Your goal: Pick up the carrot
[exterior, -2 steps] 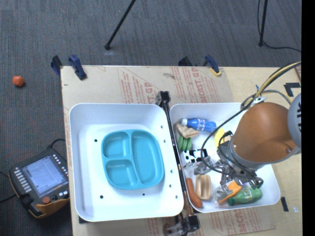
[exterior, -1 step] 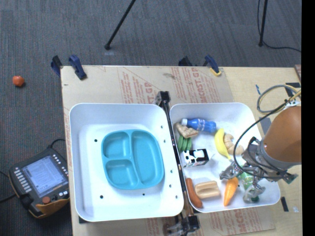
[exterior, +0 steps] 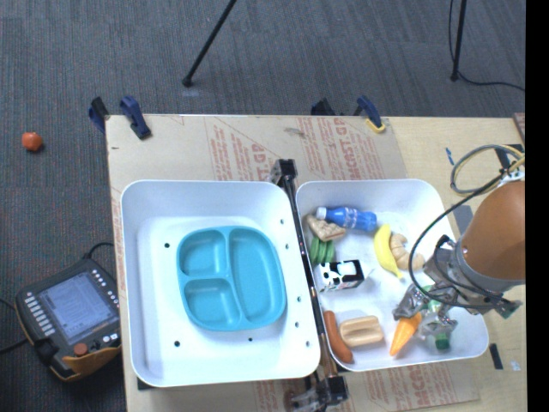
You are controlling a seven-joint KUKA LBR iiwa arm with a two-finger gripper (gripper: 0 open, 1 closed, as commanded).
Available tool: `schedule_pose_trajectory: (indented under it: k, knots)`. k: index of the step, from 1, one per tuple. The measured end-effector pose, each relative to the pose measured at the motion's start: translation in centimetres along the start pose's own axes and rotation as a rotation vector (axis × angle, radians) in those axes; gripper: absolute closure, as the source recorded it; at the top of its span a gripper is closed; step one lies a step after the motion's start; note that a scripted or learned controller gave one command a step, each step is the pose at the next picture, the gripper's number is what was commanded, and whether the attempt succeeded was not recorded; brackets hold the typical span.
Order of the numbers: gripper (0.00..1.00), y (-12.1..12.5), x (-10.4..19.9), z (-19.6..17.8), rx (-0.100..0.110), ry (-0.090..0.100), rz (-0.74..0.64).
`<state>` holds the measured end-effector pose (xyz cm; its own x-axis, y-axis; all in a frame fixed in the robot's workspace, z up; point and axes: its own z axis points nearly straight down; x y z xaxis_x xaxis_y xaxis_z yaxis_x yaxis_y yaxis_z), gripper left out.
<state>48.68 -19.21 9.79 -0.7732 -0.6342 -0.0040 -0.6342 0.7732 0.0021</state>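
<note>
The carrot (exterior: 401,336), an orange cone with its tip pointing down-left, lies near the front of the right bin (exterior: 377,187). My gripper (exterior: 426,311) hangs right over the carrot's thick upper end, at the wrist of the arm with the orange band (exterior: 502,234). The wrist and cables hide the place where gripper and carrot meet, so contact cannot be made out. A small green piece (exterior: 442,343) lies just right of the carrot, under the gripper.
The right bin also holds a hot dog bun (exterior: 360,330), a sausage (exterior: 336,337), a black-and-white carton (exterior: 340,274), green pods (exterior: 322,250), a bread slice (exterior: 326,228), a blue bottle (exterior: 347,219) and a banana (exterior: 386,249). A blue divided plate (exterior: 232,277) sits in the left bin (exterior: 137,230).
</note>
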Motion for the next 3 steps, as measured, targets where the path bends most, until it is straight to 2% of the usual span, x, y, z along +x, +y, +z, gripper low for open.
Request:
schedule_pose_trajectory:
  k: [1, 2, 3]
  knots:
    - [1.00, 3.0, -6.3, -7.6, 0.002, 0.001, 0.170]
    - [0.00, 3.0, -6.3, -7.6, 0.002, 0.001, 0.172]
    - [0.00, 5.1, -8.6, -0.1, 0.002, 0.002, 0.214]
